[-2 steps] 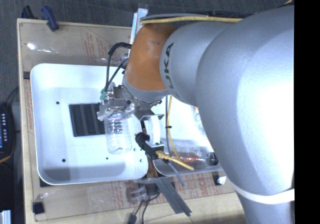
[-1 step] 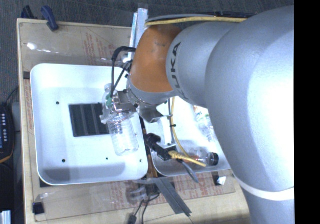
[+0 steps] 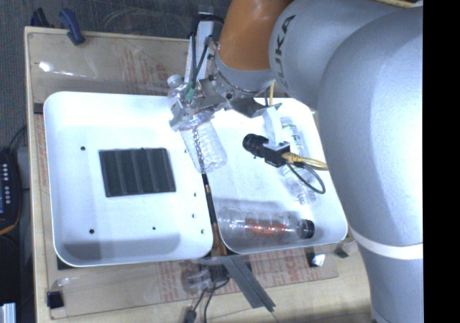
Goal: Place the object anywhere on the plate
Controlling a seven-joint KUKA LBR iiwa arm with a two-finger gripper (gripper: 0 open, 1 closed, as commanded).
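A dark ribbed plate lies flat in the left bin. My gripper is over the seam between the two bins, shut on the upper part of a clear plastic bottle. The bottle hangs tilted, its base pointing down and right over the dividing rims. It is to the right of the plate and apart from it. The grey arm with its orange band reaches in from the upper right and hides the back of the right bin.
In the right bin a second clear bottle with a black cap lies along the front wall. Another clear bottle lies near the right wall. A black connector with a cable hangs off the wrist.
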